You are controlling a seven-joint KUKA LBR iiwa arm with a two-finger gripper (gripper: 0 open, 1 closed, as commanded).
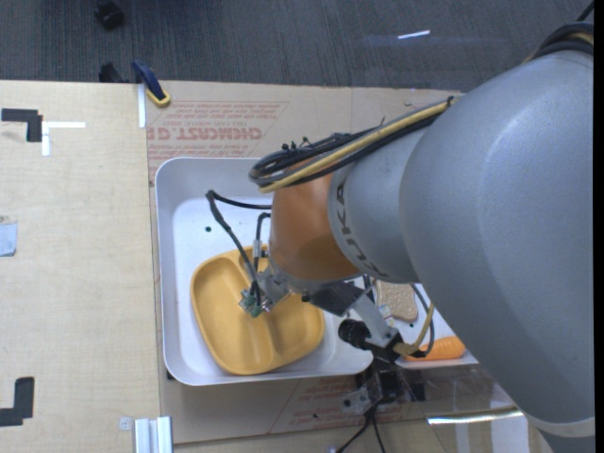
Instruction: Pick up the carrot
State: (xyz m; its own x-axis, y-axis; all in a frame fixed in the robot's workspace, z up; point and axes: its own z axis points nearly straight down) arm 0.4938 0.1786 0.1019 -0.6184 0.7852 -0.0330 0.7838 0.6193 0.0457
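The bulky, smooth grey metal arm (491, 215) carried a glossy orange band (302, 234) above its wrist, with black and yellow cables (330, 149) looped alongside it.

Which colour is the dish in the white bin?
Yellow: the dish shows clearly in the camera view.

Orange carrot (447, 349), lying flat, partly hidden under the arm
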